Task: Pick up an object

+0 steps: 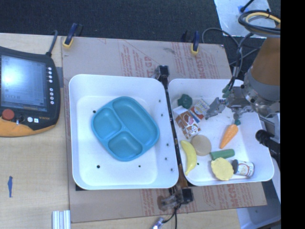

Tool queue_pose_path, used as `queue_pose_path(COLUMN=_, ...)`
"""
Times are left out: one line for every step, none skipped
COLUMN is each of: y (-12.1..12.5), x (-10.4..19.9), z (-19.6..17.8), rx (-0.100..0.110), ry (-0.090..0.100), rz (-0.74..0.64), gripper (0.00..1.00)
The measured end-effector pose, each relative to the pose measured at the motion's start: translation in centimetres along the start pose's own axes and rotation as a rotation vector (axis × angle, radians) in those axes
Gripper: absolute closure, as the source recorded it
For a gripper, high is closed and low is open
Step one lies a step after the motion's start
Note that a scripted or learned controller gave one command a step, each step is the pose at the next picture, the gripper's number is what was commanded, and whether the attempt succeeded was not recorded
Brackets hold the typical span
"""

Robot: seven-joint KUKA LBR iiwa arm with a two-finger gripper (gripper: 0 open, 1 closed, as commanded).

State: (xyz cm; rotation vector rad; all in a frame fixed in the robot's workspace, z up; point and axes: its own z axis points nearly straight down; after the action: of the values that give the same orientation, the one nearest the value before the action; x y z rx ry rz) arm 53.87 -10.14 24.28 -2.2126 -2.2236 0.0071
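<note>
My gripper hangs over the upper middle of the right bin, open, with nothing between its fingers. Below its right finger lies an orange carrot. To its left sit a small red and white packet, a dark green piece and a brown snack packet. Lower in the bin are a tan disc, a banana, a green pickle, a yellow slice and a small bottle.
The left bin holds a blue divided plate. A tablet controller rests at the far left of the bench. Cables and the arm's body crowd the upper right.
</note>
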Motion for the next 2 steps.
queue_pose_path(y=3.3, x=-7.2, z=3.0, rx=-0.001, ry=-0.003, rz=0.001, gripper=0.0)
queue_pose_path(y=2.4, x=-11.1, z=15.2, rx=0.0, ry=-0.001, rz=0.0, gripper=0.0)
